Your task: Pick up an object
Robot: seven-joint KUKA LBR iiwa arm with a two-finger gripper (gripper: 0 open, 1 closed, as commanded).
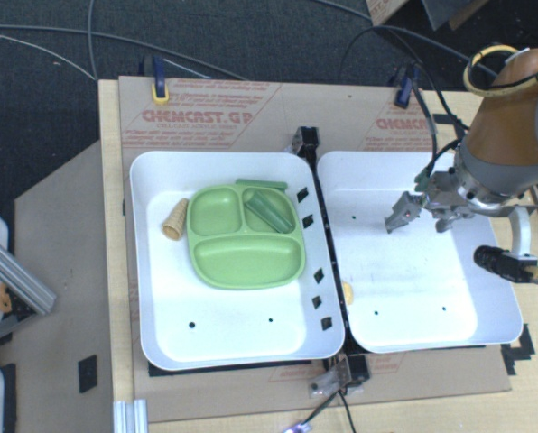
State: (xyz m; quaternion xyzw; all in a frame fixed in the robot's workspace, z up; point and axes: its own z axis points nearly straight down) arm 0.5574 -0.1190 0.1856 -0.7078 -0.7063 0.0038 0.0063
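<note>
The green plate (245,249), with its divided sections, lay in the left bin (156,327); a green piece (271,210) rested on the plate's far-right section and a small tan cone (174,218) lay just left of the plate. The gripper (425,215) hung well right of the plate, over the right bin (413,332), fingers spread and holding nothing. I judge the reach was not begun; next it must cross toward the plate and come down
</note>
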